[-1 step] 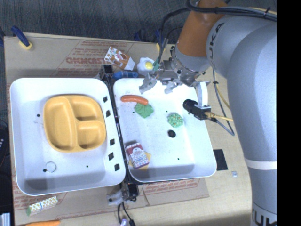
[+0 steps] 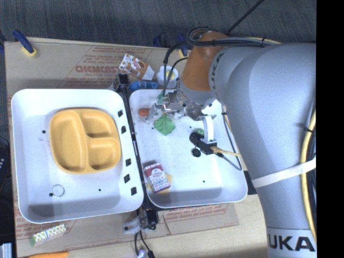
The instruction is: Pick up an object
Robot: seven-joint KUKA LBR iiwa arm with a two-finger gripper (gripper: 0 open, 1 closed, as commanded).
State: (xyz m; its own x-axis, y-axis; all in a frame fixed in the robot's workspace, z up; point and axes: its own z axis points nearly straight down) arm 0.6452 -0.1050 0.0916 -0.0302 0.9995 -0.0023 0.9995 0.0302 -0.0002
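Camera view: worktop (image 2: 59, 58) lined with brown printed cardboard, dark carpet (image 2: 80, 9) past far edge. Two white bins side by side, black clips (image 2: 128, 163) along the shared seam. Left bin (image 2: 27, 198): yellow compartment tray (image 2: 86, 140) mid-floor, small clear ring (image 2: 57, 190) near front corner. Right bin (image 2: 183, 165): green crumpled piece (image 2: 164, 126) at far end, small orange piece (image 2: 143, 112) just beside it toward the seam, red-and-white packet (image 2: 157, 177) near front wall. Tool (image 2: 169, 106) at right bin's far end, right by green piece; contact unclear. Tool state: cannot tell, tip lost against wrist hardware. Grey arm (image 2: 263, 117) covering right bin's right rim. Behind bins: snack packet (image 2: 131, 64), blue item (image 2: 144, 85), white round item (image 2: 166, 73) partly hidden by wrist. Blue clamp (image 2: 24, 42) at far left corner. Wrapped packet (image 2: 48, 234) on front cardboard; orange shape (image 2: 48, 255) cut off by bottom edge.
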